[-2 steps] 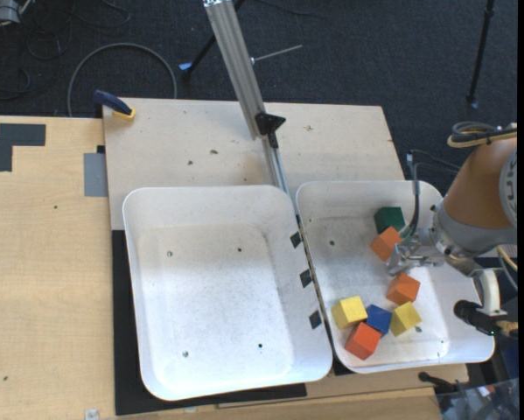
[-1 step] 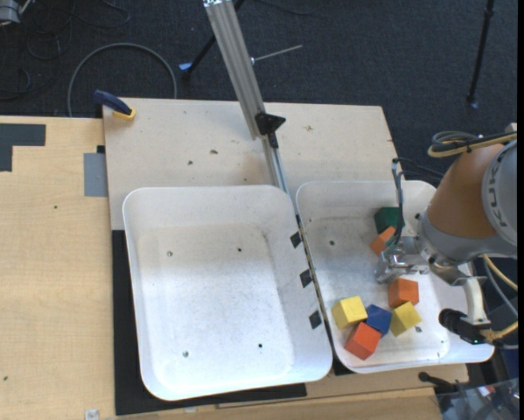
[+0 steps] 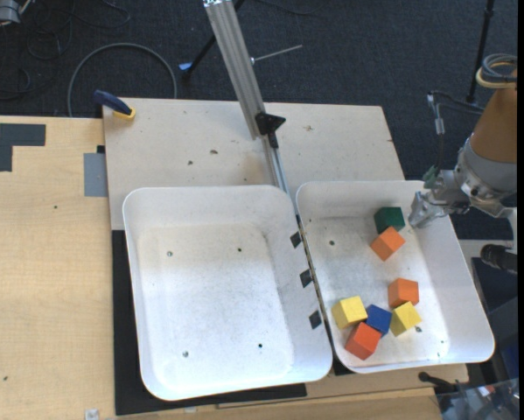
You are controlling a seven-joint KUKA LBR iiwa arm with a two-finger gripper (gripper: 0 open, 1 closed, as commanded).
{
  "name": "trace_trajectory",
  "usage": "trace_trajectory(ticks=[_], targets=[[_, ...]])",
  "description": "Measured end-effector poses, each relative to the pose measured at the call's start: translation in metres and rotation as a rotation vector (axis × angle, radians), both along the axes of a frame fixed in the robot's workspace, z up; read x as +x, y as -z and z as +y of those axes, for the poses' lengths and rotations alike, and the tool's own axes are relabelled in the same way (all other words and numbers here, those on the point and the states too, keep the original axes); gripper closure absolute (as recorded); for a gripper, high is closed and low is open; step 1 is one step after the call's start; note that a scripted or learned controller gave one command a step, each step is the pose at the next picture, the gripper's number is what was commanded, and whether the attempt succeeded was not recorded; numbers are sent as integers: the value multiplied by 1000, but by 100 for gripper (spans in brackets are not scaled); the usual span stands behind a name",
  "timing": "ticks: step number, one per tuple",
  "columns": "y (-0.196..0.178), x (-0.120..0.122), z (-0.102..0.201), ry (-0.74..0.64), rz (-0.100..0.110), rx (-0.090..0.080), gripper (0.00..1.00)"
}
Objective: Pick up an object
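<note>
The gripper (image 3: 422, 210) hangs above the right bin's (image 3: 471, 322) far right rim, just beside the green block (image 3: 388, 218); whether its fingers are parted cannot be told, and nothing is seen between them. An orange cube (image 3: 386, 243) touches the green block's near side. Toward the bin's near edge cluster another orange cube (image 3: 403, 290), two yellow blocks (image 3: 349, 310), a blue block (image 3: 378, 318) and a red cube (image 3: 362, 340), all matte and hard-edged. The left bin (image 3: 148, 234) offers smooth, speckled white floor.

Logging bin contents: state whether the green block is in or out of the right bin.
In. The green block rests on the right bin floor, touching an orange block.
</note>
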State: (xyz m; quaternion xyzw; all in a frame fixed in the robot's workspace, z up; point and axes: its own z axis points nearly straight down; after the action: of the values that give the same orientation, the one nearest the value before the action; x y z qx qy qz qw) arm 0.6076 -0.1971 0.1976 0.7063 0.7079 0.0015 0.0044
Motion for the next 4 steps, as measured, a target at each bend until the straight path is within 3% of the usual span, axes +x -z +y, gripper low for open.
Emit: trace_trajectory(ticks=[1,2,3,4], targets=[[31,6,30,-1,13,6,100],[29,6,30,-2,12,5,0],[70,44,37,1,0,1,0],[86,14,5,1,-16,-5,0]])
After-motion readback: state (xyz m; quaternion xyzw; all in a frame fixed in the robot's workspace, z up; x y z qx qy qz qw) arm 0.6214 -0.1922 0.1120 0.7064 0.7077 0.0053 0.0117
